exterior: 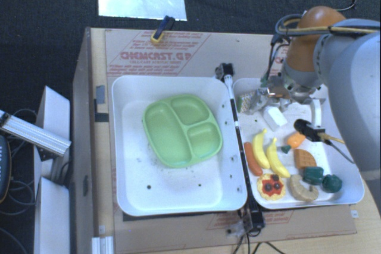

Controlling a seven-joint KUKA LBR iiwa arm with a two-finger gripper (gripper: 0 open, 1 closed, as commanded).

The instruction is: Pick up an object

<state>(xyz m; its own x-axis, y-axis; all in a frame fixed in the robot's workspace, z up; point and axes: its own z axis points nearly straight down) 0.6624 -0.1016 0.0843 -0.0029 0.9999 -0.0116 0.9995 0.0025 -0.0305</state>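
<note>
Cardboard-topped bench (178, 47), two shallow white bins side by side on it, left bin (134, 187), right bin (351, 187), yellow-and-black tool (161, 30) at the bench's far edge

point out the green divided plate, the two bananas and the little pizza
green divided plate (181, 129), camera view, middle of the plate
bananas (268, 153), camera view, between the pair, on the inner one
little pizza (272, 186), camera view, its topped centre

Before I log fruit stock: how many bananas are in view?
2, side by side in the right bin: one banana nearer the divider, the other banana beside it. More may hide under the arm.
</note>
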